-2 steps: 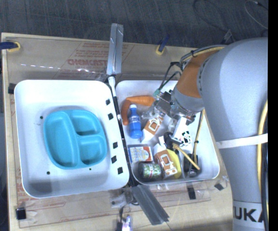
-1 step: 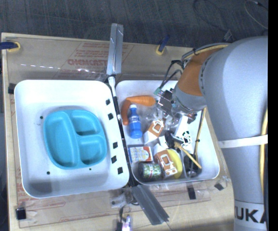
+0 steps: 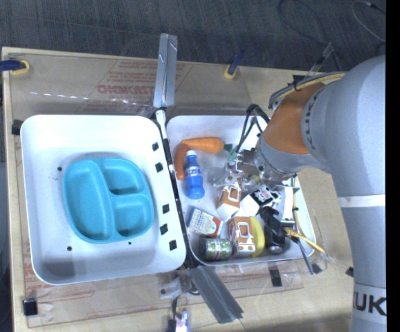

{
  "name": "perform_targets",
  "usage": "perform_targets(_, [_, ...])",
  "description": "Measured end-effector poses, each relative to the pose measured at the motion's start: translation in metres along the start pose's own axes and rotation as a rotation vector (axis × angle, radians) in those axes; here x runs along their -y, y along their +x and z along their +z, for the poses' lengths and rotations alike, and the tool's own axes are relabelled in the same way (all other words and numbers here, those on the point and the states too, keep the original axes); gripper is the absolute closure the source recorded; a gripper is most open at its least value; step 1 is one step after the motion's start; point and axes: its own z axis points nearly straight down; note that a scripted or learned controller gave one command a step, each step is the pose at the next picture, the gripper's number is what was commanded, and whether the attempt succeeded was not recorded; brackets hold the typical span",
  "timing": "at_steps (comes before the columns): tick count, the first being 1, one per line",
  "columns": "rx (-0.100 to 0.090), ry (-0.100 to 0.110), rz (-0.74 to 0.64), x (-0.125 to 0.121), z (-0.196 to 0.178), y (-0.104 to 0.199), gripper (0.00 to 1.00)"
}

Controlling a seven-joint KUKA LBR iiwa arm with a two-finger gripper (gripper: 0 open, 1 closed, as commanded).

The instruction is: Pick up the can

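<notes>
can [image 3: 218,248]: lying on its side at the right bin's [image 3: 207,126] near edge, below and left of the gripper, apart from it
gripper [image 3: 245,173]: low over the clutter; grip state cannot be told
carton [image 3: 230,198]: just beneath the gripper

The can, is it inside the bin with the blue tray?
No, the can lies in the right bin among other items, while the blue tray sits in the left bin.

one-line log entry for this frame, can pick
target: can lying at right bin near edge | hand above bin middle, apart from can | left bin: blue tray | status: not grasped
</notes>
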Motion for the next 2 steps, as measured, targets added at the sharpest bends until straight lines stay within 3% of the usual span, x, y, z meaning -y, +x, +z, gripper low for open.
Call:
perform_targets(1, [0.002,-0.002,0.125,-0.031,-0.173,0.005,1.00])
perform_targets(2, [0.003,0.004,0.222,-0.010,-0.162,0.066,1.00])
